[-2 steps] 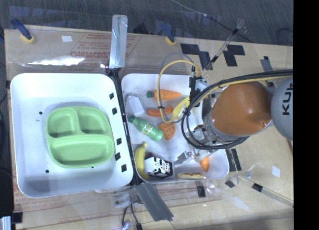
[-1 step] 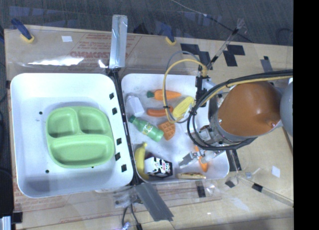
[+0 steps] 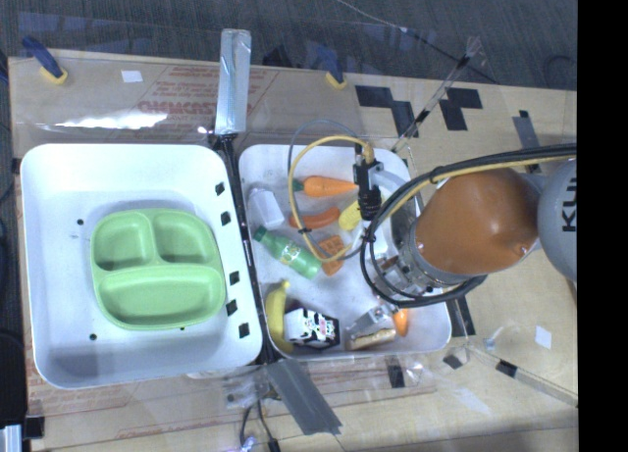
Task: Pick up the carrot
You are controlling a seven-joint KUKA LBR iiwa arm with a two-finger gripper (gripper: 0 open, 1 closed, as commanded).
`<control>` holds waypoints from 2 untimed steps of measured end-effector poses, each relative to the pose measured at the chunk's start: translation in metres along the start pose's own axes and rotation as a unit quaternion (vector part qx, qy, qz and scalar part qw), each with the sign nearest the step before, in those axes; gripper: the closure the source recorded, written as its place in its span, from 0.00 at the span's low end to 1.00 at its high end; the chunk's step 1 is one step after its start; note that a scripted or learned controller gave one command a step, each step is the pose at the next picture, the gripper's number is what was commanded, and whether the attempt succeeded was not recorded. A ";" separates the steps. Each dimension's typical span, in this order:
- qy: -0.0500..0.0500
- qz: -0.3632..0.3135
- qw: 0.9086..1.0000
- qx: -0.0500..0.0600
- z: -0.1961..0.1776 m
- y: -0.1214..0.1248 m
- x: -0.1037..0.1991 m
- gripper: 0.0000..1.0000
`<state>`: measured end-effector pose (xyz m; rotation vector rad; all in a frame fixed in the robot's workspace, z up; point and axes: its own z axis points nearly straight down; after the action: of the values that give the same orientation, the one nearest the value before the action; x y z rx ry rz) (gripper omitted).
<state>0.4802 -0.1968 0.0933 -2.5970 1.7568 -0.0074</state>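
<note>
The carrot [image 3: 329,186], orange with a green top, lies across the far part of the right bin [image 3: 257,168], close under a yellow cable loop. My gripper [image 3: 378,326] hangs low at the bin's near right corner, below the arm's big orange band [image 3: 476,222]. It is well apart from the carrot, which lies free. A small orange piece [image 3: 399,321] shows right beside the gripper; I cannot tell what it is.
The right bin also holds a green bottle [image 3: 289,252], a banana [image 3: 276,315], a black-and-white pack [image 3: 314,326], a white bottle [image 3: 265,207], a yellow piece [image 3: 349,215] and two other orange items [image 3: 320,219]. A green divided plate [image 3: 155,269] sits in the left bin [image 3: 49,175].
</note>
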 end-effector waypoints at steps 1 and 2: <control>-0.001 -0.225 0.974 -0.001 -0.016 -0.001 0.003 0.00; -0.003 -0.301 0.954 -0.004 -0.014 -0.072 0.015 0.00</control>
<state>0.5520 -0.1837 0.1077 -3.0095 0.8942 0.0048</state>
